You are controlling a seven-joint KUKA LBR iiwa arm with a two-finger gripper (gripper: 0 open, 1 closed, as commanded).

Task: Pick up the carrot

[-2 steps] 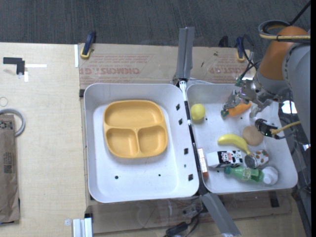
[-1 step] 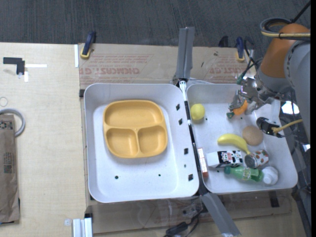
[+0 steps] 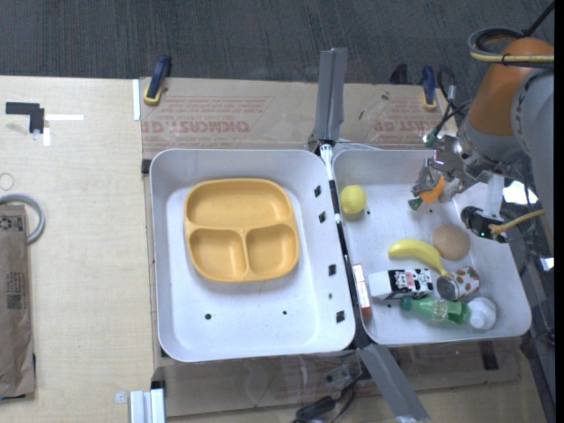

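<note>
— What can we not settle at the gripper (image 3: 434, 183)?
— Its fingers blur into the carrot (image 3: 428, 193); we cannot confirm contact.
— And elsewhere?
— The arm (image 3: 515, 95) is cut by the right edge; the brown bag (image 3: 14, 298) by the left.

Yellow tray (image 3: 240, 229), orange carrot (image 3: 429, 193), green bottle (image 3: 434, 308), white bins (image 3: 167, 263).

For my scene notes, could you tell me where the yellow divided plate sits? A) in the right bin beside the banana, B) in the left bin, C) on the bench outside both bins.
B: the yellow divided plate lies inside the left bin, away from the banana.
</note>
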